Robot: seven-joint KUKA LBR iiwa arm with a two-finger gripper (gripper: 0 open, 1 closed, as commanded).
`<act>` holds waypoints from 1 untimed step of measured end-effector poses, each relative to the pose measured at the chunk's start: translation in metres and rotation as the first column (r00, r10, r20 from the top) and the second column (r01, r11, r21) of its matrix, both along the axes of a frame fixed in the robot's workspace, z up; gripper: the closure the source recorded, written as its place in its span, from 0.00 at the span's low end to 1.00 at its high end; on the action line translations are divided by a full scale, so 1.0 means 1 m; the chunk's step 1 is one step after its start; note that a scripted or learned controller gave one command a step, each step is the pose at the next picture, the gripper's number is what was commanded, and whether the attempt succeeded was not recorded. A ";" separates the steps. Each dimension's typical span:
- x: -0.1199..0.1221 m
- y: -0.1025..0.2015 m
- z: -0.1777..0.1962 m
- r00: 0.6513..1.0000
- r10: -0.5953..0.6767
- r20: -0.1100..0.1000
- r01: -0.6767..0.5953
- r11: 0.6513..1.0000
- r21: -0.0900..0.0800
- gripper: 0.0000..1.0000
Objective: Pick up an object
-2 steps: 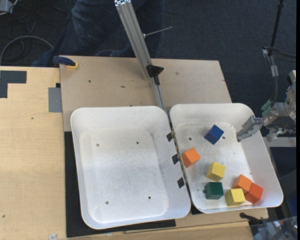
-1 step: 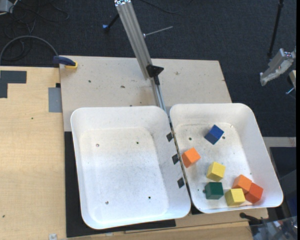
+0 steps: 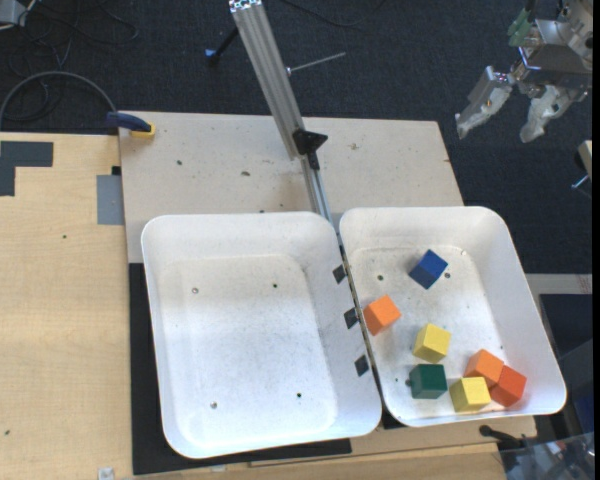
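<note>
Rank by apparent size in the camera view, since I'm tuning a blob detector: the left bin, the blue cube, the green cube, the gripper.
1. left bin, by far the largest.
2. gripper, raised above the bench, so its nearness inflates it.
3. blue cube and green cube: too alike to rank.

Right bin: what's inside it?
The right bin holds seven blocks: blue, orange, yellow, green, plus a corner cluster of yellow, orange and red-orange. Anything beneath that cluster is hidden.
</note>
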State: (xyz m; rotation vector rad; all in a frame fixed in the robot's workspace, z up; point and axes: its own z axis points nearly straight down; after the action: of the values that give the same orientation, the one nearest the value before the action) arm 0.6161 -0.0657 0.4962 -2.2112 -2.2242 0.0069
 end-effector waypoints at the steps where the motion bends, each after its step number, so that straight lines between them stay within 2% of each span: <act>1: 0.045 0.058 0.033 1.000 0.000 0.009 0.000 1.000 0.000 0.00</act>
State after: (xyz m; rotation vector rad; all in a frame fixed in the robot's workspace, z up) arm 0.6615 -0.0077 0.5297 -2.2154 -2.2287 -0.0025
